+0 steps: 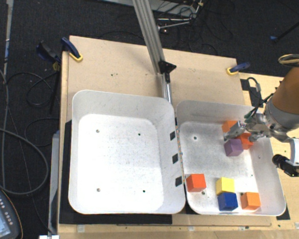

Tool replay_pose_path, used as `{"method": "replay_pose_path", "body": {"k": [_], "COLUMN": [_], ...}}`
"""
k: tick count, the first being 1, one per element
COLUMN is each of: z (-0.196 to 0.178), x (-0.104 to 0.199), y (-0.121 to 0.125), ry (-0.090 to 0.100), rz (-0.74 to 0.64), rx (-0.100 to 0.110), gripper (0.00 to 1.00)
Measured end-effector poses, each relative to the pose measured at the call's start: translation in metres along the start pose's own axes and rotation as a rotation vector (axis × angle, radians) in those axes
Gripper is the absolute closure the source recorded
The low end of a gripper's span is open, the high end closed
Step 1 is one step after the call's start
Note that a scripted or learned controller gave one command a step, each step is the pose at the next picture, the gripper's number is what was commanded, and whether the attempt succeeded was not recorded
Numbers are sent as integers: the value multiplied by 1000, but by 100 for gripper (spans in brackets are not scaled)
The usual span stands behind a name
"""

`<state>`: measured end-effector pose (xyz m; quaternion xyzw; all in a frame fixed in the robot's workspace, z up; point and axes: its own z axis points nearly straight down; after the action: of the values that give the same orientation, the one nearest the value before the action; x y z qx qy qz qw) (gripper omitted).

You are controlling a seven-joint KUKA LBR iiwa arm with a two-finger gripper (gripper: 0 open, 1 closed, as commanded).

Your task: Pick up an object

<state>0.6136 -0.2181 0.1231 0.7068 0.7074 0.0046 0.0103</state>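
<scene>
- Bench [122, 72]: pale board under both bins; blue-and-yellow clamps at its far corners, one far left [71, 48], one far right [238, 67]; a grey metal pole [149, 28] slants in from the top and meets the seam between the bins.
- Left bin [88, 106]: shallow, white, speckled; a few small dark dots on its floor; nothing else seen in it.
- Seam: the bins touch side by side; small black tabs [176, 157] run down the join.
- Right bin [202, 116]: shallow, white; holds all the blocks.
- Near edge of right bin, left to right: orange cube [196, 182] by the left wall, apart from the others; yellow cube [225, 185] touching the blue cube [227, 201] just nearer the camera; a second orange cube [250, 200] just beside the blue one.
- Far right part of right bin: purple block [234, 147] on the floor; another orange block [229, 126] toward the back wall; a red-orange block [247, 141] partly hidden under the tool.
- Gripper [244, 131]: low over this far cluster, just above the purple and red-orange blocks; cannot tell whether its fingers are apart or together, nor whether anything sits between them.
- Arm [291, 100]: grey with orange band, reaching in over the right rim.
</scene>
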Motion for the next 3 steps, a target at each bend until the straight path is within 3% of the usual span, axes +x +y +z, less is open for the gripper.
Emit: {"method": "replay_pose_path", "body": {"k": [1,2,3], "z": [-9,-58,-102], "x": [2,8,8], "y": [2,-2,5], "ry": [0,6,5], "rz": [-4,-2,-2], "rx": [-2,15,14], "gripper": [100,100,100]}}
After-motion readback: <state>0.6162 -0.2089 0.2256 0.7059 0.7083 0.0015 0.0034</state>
